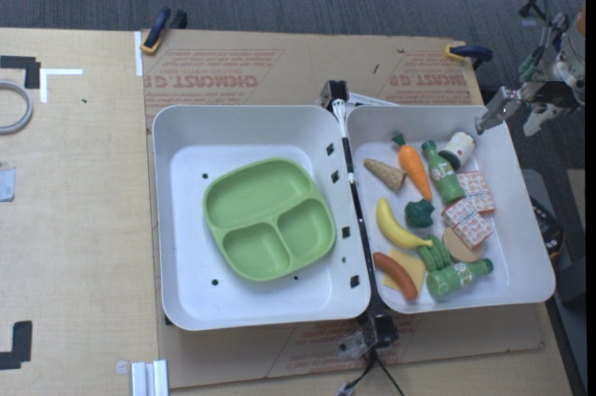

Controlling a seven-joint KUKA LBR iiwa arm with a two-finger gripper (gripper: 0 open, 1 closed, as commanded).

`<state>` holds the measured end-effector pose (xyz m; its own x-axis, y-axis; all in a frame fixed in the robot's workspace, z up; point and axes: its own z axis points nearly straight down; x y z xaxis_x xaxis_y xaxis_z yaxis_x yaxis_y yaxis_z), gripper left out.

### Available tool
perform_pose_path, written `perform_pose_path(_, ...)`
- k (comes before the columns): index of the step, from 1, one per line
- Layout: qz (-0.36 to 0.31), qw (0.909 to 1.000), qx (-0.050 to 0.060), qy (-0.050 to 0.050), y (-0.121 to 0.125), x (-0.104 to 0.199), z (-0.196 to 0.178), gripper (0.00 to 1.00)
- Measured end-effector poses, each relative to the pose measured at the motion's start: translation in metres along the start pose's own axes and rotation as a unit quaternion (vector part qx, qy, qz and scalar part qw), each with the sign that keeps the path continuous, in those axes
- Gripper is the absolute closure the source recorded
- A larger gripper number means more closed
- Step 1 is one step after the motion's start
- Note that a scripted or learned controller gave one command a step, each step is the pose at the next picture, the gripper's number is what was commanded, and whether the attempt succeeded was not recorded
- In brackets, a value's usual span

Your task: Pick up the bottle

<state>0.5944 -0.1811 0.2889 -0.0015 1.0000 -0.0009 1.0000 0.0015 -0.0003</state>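
Observation:
Two green bottles lie in the right bin (521,198). One green bottle (443,172) with a dark cap is near the back, beside a carrot (415,169). The other green bottle (459,275) lies on its side near the front edge. A small white bottle (459,145) with a dark end rests at the back right. My gripper (512,117) hangs over the bin's back right corner, just right of the white bottle, with its fingers spread open and nothing between them.
The right bin also holds a banana (399,226), broccoli (420,213), a cone (384,172), a hot dog (398,273) and red-and-white cartons (468,203). In the left bin (177,198) lies a green divided plate (269,218). Clamps (160,29) sit at the cardboard's corners.

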Motion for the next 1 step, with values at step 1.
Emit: perform_pose_path(1,-0.001,1.0000,0.000,-0.001,0.0005,-0.0002,-0.0094,1.00)
